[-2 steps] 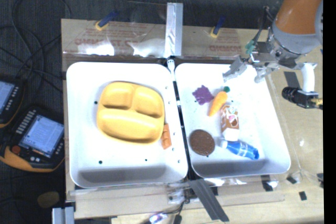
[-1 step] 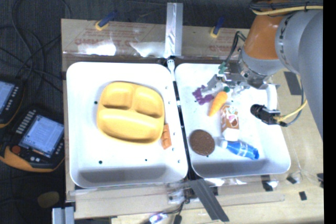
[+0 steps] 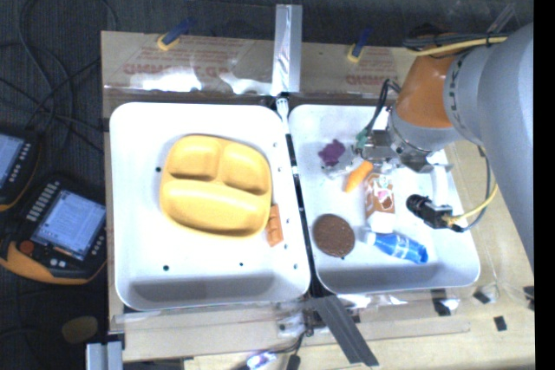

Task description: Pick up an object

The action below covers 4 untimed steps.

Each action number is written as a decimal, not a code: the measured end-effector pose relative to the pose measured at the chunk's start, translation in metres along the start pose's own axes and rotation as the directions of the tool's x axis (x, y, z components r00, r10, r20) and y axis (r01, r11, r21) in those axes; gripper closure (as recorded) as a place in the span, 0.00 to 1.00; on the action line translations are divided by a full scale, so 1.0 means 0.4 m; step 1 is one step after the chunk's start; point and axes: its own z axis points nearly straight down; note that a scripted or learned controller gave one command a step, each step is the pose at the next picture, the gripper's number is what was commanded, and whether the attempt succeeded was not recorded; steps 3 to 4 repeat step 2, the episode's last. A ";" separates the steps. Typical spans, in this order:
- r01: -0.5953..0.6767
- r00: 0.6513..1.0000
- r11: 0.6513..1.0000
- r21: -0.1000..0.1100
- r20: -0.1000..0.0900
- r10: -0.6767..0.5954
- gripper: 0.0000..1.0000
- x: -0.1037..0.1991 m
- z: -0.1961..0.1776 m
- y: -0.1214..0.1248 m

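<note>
I am looking across from the left bin (image 3: 130, 273), where a yellow divided tray (image 3: 215, 184) is lying flat and taking up most of the floor, with a small orange piece (image 3: 275, 227) tucked just beside its right edge against the dividing wall; nothing on that side is being handled. Moving into the right bin (image 3: 468, 269), a brown disc (image 3: 333, 235) is sitting near the front, a purple lump (image 3: 331, 152) is resting further back, and an orange carrot-shaped thing (image 3: 355, 178) is lying tilted just beside it. My pincer (image 3: 375, 153) is hanging low over this spot, close above the carrot-shaped thing's upper end, so I am judging that to be the object I am going for. As I read it, the task is only partly under way: the approach is looking done, but nothing is being lifted, since every object is lying on the bin floor. Just beside that, a brown and white packet (image 3: 380, 197) is lying upright in the view, and a blue and white tube (image 3: 399, 247) is lying near the front wall. My own wrist is covering the pincer from above, so I cannot tell whether it is released or clenched, nor whether it is touching the carrot-shaped thing. The purple lump is too small to identify.
</note>
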 end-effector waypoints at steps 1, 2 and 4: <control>-0.001 1.000 1.000 -0.002 -0.002 0.001 1.00 0.000 -0.024 0.002; 0.019 1.000 1.000 0.011 -0.002 -0.019 1.00 0.202 -0.292 -0.051; 0.019 1.000 1.000 0.011 -0.002 -0.019 1.00 0.202 -0.292 -0.051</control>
